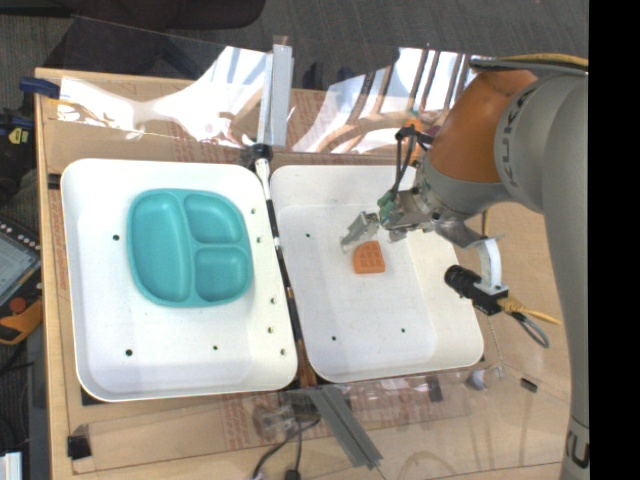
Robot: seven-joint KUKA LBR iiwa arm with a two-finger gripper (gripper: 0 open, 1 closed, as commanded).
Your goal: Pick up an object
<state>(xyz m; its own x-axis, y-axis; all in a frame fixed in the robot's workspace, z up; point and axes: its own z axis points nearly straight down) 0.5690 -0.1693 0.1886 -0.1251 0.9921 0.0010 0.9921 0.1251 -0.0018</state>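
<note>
A small orange waffle-like piece (pixel 368 258) lies flat near the middle of the right bin (pixel 330 338). Just beyond it, at its far edge, hangs the gripper (pixel 362 230), fingers spread apart with nothing between them. Over in the left bin (pixel 90 348) sits a teal divided plate (pixel 190 245).
</note>
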